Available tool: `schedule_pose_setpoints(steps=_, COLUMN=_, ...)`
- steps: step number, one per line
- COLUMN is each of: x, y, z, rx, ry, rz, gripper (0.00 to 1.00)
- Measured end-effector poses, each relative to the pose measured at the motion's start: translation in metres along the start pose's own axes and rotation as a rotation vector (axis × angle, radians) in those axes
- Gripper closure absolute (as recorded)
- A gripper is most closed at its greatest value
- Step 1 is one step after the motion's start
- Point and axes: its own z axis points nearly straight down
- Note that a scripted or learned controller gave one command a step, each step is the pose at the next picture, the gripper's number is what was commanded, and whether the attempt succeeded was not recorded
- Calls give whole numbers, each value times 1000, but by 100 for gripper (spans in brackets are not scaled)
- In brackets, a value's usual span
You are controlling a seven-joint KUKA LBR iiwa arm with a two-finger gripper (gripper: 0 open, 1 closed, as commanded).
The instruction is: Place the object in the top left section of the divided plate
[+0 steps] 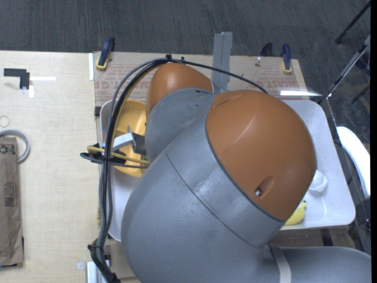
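Bulky grey arm (194, 217) with glossy orange domes covering the bins, smooth yellow divided plate (131, 125) peeking at left, gripper state cannot be told, yellow object (296, 214) at right bin's (333, 175) near edge

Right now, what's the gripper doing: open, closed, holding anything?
Gripper: cannot be told. The arm covers most of both bins, hiding whatever sits under it over the yellow plate.

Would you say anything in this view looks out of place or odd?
Nothing looks spilled or damaged. The arm covers most of both bins, so little can be checked: a yellow plate edge shows in the left bin, and a yellow object peeks out in the right bin.
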Motion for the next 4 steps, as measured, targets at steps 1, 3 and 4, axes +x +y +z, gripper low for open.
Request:
schedule_pose_setpoints(steps=1, x=88, y=13, z=-10, rx=6, ry=-1, rz=-210, gripper=100)
schedule_pose_setpoints(steps=3, x=82, y=53, z=-97, rx=5, ry=22, rz=-15, gripper=0)
schedule_pose_setpoints(steps=4, x=31, y=109, z=-147, rx=4, ry=22, rz=-6, gripper=0)
